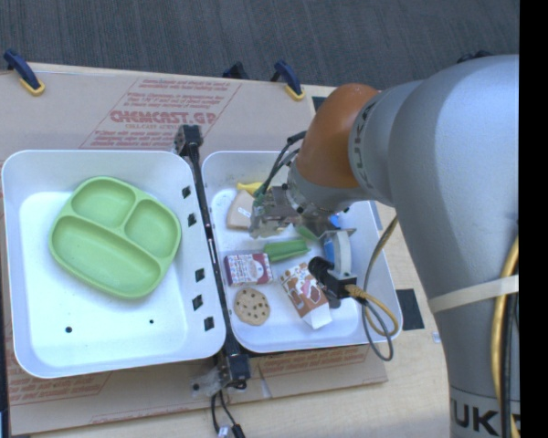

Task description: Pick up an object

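Arm [438, 181] over right bin [256, 336]; cookie [251, 307] below.

Two white bins side by side on a cardboard-covered worktop [164, 108]. In the left bin [27, 327], a green divided plate [116, 236]. In the right bin [283, 336], a cookie [251, 307], a small red-and-white packet [248, 268], a brown-and-white carton [306, 297], a green stick [286, 249] and a tan wedge [238, 211]. Claw [272, 213] low among these, just beside the wedge, under the orange band [333, 140].
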You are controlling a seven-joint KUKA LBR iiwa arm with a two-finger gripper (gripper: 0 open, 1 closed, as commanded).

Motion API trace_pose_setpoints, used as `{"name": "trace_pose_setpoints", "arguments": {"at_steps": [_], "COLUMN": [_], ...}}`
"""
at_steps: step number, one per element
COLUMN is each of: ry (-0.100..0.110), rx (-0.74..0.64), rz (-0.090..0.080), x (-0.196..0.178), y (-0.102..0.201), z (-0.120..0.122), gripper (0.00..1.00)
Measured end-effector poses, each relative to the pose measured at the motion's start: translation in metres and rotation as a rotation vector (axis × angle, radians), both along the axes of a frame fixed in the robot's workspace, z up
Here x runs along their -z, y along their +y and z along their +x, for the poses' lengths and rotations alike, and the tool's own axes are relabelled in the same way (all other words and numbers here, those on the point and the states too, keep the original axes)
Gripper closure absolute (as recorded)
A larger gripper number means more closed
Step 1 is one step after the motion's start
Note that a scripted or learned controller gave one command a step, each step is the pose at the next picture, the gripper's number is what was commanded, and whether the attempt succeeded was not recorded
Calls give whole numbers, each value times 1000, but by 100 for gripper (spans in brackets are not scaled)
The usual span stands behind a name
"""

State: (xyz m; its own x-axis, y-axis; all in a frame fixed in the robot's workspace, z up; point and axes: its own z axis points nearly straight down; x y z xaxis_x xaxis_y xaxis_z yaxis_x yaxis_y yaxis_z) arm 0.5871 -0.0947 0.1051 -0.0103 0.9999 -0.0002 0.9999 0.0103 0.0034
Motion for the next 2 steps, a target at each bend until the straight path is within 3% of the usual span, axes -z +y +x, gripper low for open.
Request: {"name": "trace_pose_setpoints", "arguments": {"at_steps": [1,2], "ry": [4,5], "rx": [7,2], "rz": [0,1], "x": [-67,-109], "y": [-29,64], "z": [-17,-25], "gripper": [100,100]}}
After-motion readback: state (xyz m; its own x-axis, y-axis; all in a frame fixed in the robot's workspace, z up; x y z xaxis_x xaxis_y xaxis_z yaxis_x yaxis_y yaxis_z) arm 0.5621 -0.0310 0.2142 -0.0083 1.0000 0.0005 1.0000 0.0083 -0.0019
